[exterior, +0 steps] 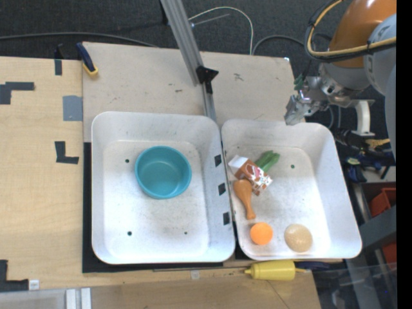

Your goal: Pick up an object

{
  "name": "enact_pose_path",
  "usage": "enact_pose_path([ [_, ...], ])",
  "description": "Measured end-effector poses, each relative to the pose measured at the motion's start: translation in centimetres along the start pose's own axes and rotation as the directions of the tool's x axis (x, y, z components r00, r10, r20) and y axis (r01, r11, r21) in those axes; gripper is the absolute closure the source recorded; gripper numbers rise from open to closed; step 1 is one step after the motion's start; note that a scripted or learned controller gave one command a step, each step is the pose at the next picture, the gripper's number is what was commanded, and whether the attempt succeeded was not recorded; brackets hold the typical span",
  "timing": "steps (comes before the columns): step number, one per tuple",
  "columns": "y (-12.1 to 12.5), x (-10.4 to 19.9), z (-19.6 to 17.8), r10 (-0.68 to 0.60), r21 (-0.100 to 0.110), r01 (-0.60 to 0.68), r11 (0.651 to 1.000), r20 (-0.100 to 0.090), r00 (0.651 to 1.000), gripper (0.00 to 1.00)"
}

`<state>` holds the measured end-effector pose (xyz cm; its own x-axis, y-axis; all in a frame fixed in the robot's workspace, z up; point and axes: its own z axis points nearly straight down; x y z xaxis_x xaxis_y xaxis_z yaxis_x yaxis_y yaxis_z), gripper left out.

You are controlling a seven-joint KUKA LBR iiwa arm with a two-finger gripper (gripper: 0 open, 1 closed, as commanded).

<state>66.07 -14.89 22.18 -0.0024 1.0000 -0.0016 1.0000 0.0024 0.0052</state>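
Status of the pick: not started, judging from how things lie.

Landmark for all positions: the right-hand shallow white plastic bin [322, 140].

The grey arm's two-finger gripper [295, 116] sits at the bin's far rim, near its far-right corner, above or just outside the wall rather than down among the contents. Nothing is visible between the fingers. At this slant and size I cannot tell how far the jaws stand apart, so their state goes down as unknown.

Candidate objects, all resting on the bin floor:
- small red-and-white printed packet [252, 173], left of centre, close to the bin's left wall
- green elongated toy vegetable [267, 160], just beyond the packet toward the far rim, touching or nearly touching it
- tan plastic drumstick [244, 197], just nearer than the packet, lying at a slant
- orange ball [261, 234], near the bin's near rim
- pale beige rounded object [298, 237], beside the orange ball, also by the near rim

Outside the landmark bin: a yellow plastic bottle [273, 270] lies on its side just past the near rim. The left-hand white bin [103, 172], adjoining the landmark's left wall, holds a teal round bowl [163, 172].

Remaining work, as I judge it: choose a target, move in over the floor, descend, close, lift. The whole task is left. The green vegetable is the nearest item to the gripper.
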Motion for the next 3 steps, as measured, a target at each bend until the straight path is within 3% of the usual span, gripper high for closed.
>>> enact_pose_path([
  [1, -0.2, 0.8, -4.7, 0.0, 0.001, 0.0, 1.0, -0.001, 1.0, 1.0],
  [3, -4.3, 9.7, -1.8, -0.002, 0.009, 0.002, 1.0, -0.003, 1.0, 1.0],
])
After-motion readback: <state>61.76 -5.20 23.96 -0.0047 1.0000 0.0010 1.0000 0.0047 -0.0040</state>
